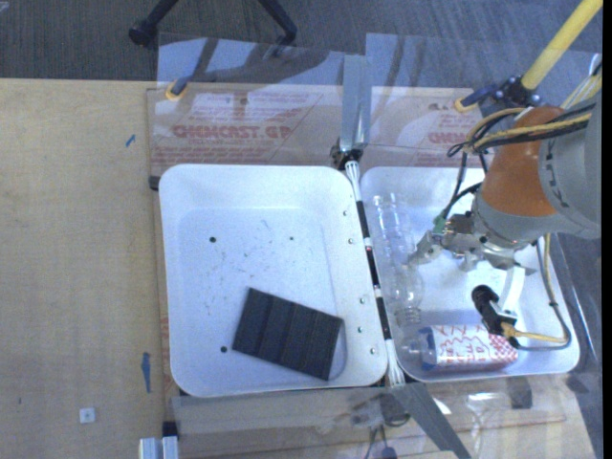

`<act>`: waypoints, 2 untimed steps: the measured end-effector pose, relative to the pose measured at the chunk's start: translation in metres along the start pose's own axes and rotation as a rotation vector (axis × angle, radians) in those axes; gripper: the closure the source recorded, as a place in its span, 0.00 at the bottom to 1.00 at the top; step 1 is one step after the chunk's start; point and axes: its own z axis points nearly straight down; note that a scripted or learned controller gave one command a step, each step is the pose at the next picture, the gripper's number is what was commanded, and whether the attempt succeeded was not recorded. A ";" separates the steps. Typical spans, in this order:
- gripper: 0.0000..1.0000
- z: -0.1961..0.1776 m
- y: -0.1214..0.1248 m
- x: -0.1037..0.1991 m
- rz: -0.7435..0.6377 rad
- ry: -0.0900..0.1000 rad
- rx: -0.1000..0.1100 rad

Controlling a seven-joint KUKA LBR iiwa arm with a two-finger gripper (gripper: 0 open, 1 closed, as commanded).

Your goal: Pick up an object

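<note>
Judging by how things lie, no pick is done yet: every object I can make out rests in a bin, and nothing is seen lifted off a floor. With the right bin (564,357) as landmark, a clear bottle (394,242) lies along its left wall, reaching from near the far end toward the middle, and a can (467,345) with red markings lies on its side against the near wall. A dark slab (288,334) lies flat in the left bin (182,256), just across the shared wall from the bottle and well apart from the arm (535,175). That arm reaches in over the right bin's far right part, orange band up, and the gripper (457,245) hangs over the bin's middle, just right of the bottle and beyond the can. Its metal parts point toward the bottle, close to it, but I cannot tell whether they touch it. How wide the gripper stands I cannot tell either, since cables and brackets clutter it, and nothing is visibly clamped. What seems left is the whole of the pick: settling on an object, most likely the bottle, closing on it and raising it clear.
</note>
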 end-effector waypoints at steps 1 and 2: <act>0.00 -0.040 -0.020 -0.071 -0.083 0.003 0.011; 0.00 0.002 0.065 -0.032 -0.146 0.003 0.004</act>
